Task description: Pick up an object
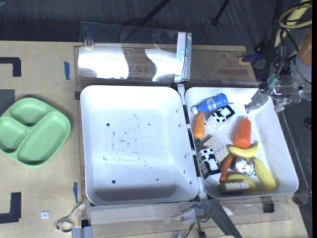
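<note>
The right bin (285, 148) holds several toys. A blue bottle (212, 104) lies at its back left, with a small orange carrot (198, 126) and a black-and-white piece (221, 114) beside it. A fat orange vegetable (242, 133) stands mid-bin above a banana (242, 151). A yellow corn cob (264, 175) and a green-yellow piece (237, 186) lie at the front. My gripper (256, 102) hovers over the bin's back right corner, right of the bottle and apart from every toy, with nothing visibly in it.
The left bin (133, 143) sits beside the right one. A green divided plate (32, 131) rests on the bench at far left. A clear plastic panel (133, 58) stands behind the bins. Cables and the arm (297, 68) crowd the right side.
</note>
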You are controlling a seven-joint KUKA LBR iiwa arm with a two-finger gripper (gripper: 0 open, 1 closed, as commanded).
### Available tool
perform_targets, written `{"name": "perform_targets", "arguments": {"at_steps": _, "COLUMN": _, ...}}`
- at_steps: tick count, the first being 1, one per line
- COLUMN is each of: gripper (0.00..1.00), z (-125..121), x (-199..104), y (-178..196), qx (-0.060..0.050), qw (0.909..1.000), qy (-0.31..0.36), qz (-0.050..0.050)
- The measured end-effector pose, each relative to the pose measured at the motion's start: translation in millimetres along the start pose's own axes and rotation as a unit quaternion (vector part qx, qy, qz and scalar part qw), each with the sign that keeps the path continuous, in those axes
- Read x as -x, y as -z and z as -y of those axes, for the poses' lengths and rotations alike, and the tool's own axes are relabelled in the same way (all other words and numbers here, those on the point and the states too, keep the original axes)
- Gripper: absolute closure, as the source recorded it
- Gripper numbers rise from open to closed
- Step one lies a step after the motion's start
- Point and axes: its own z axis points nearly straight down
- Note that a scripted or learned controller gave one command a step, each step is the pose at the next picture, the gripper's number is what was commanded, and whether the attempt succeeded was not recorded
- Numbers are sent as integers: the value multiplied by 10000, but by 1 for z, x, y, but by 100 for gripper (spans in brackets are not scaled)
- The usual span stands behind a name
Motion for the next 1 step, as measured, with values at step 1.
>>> {"name": "perform_targets", "arguments": {"at_steps": 1, "gripper": 0, "z": -30, "x": 4, "y": -35, "qx": 2, "qw": 9993, "qy": -366, "qz": -2}}
